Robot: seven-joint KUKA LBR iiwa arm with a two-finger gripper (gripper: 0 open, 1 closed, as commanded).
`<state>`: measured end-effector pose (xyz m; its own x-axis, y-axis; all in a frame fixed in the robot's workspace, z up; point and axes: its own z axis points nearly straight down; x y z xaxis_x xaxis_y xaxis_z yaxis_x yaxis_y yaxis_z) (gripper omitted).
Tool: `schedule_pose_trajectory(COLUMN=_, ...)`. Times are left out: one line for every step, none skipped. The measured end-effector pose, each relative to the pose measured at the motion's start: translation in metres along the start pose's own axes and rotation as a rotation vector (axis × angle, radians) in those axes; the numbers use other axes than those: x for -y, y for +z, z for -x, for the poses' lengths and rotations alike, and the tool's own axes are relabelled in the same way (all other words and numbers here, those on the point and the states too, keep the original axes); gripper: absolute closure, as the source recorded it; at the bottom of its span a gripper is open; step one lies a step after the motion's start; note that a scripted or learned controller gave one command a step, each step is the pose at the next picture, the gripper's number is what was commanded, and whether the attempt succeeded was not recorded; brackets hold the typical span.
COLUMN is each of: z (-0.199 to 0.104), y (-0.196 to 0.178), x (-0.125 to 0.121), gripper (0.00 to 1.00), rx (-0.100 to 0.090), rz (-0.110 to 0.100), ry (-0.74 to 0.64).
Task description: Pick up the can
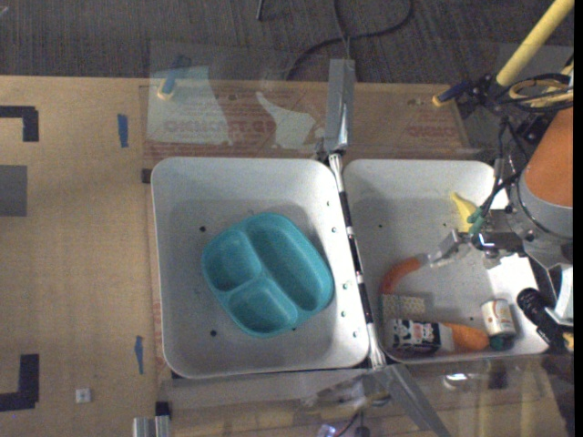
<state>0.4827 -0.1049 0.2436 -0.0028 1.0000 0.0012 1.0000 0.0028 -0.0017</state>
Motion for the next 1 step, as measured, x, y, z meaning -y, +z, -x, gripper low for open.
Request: schedule_pose_trajectory(z=0.0749, y=0.1208, x=-0.0116, gripper=0.00, rx=0.001, rz=0.002, ry=-0.099)
